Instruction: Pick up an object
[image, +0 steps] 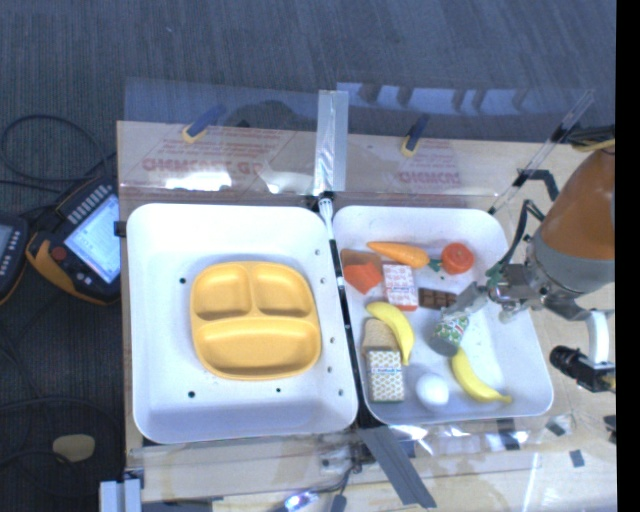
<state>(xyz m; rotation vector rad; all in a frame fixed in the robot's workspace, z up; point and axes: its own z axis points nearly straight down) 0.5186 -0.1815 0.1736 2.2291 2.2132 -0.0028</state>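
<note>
Hovering over the right bin (520, 330), the tool (468, 300), its state I cannot tell, nears a small crinkly packet (451, 329): light, soft, slippery; pinch its middle.

Both white bins (150, 300) look like smooth moulded plastic with a slight sheen, and the yellow divided tray (255, 320) in the left one is the same sort of plastic, a bit glossier along its ridges. The toy food on the right, like the two bananas (480, 380), the carrot (398, 253) and the tomato (457, 258), all reads as smooth shiny plastic, while the small box (399, 285) looks like printed card. The arm (585, 225) has a satiny grey and orange shell, and the floor (300, 40) is rough dark carpet, totally matt.
</note>
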